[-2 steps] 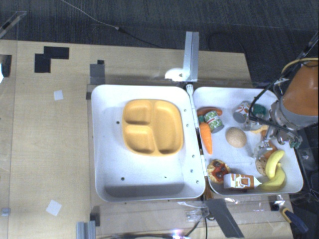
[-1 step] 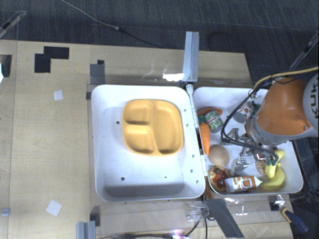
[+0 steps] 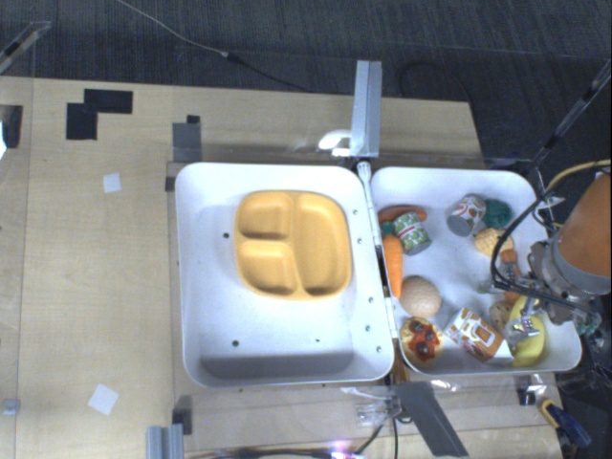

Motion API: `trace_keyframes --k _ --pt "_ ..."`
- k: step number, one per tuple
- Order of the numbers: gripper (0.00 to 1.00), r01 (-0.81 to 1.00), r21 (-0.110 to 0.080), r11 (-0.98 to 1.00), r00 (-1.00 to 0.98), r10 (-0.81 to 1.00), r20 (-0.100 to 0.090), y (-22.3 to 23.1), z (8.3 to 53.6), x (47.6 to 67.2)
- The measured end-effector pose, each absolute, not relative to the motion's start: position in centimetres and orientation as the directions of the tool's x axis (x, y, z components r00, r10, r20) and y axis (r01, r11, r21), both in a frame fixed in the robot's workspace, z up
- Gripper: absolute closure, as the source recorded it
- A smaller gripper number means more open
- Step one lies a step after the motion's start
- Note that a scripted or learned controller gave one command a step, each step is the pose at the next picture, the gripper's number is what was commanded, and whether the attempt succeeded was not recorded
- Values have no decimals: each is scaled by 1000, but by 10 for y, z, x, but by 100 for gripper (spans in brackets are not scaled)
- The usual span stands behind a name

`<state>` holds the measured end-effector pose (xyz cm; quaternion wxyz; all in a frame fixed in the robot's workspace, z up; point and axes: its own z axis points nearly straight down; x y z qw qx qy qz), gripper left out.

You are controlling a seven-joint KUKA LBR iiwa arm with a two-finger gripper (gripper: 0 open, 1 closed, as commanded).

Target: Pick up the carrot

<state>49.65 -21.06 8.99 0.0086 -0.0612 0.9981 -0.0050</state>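
Low at the near edge of the right bin (image 3: 564, 361) sit a yellow fruit (image 3: 529, 342), a small printed carton (image 3: 475, 333) and a dark round item (image 3: 421, 340). Just above them the gripper (image 3: 524, 306) hangs at the bin's right end, tangled in cables; how far it is spread I cannot tell. Well apart from it, the carrot (image 3: 392, 265) lies against the bin's left wall, beside a pale round ball (image 3: 420, 295). A yellow divided tray (image 3: 292, 243) rests in the left bin (image 3: 206, 285).

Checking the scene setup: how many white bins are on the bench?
2: the left bin holding a yellow tray, and the right bin holding the carrot.
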Motion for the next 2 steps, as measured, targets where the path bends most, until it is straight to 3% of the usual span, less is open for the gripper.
trace_keyframes --k 1,2 --pt "0 37 -1 999 -999 37 -15 -132 90 538" --pt "0 36 -3 999 -999 36 -17 -163 90 492"
